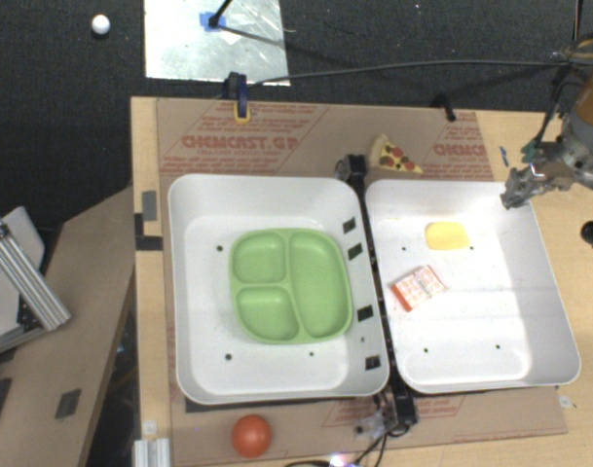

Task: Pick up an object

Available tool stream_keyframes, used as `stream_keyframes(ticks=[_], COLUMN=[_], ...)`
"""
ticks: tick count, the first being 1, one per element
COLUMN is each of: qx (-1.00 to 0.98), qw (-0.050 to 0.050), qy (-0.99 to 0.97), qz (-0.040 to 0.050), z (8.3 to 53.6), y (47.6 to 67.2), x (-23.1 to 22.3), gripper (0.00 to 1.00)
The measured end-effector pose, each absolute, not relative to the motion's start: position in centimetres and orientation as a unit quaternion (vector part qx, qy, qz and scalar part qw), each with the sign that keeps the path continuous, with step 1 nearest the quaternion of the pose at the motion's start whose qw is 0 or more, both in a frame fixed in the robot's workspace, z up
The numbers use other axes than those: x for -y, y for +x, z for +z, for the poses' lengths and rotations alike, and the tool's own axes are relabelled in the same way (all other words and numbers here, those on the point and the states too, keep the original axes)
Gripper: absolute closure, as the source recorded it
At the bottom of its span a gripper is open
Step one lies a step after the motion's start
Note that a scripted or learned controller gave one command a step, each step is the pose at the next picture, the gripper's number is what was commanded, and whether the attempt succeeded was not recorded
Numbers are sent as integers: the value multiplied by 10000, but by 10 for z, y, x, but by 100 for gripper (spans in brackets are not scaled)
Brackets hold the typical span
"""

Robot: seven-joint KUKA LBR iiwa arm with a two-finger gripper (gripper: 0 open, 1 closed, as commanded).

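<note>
Gripper sits at the far right corner of the right bin, just over its rim; finger state can't be told, too small and blurred, nothing visibly held. Arm comes in from the right edge, orange band up top. Inside the right bin: yellow block near the back, red-and-white packet just in front of it, apart from each other and from the gripper. Left bin holds green divided tray, centred. Pizza slice toy lies on the board behind the bins; orange ball in front of the left bin.
</note>
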State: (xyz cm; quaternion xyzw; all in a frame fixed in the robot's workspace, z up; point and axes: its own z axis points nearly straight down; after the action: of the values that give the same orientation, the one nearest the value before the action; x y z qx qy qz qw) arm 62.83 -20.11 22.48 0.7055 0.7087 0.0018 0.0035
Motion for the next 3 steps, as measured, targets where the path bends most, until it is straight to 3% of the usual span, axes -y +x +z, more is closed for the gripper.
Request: stream_keyframes(ticks=[1,3], qx=[-7090,-7105], qw=[18,6], qy=[7052,7037], qz=[9,14], z=[231,231], y=[629,645], x=[201,86], gripper=[100,100])
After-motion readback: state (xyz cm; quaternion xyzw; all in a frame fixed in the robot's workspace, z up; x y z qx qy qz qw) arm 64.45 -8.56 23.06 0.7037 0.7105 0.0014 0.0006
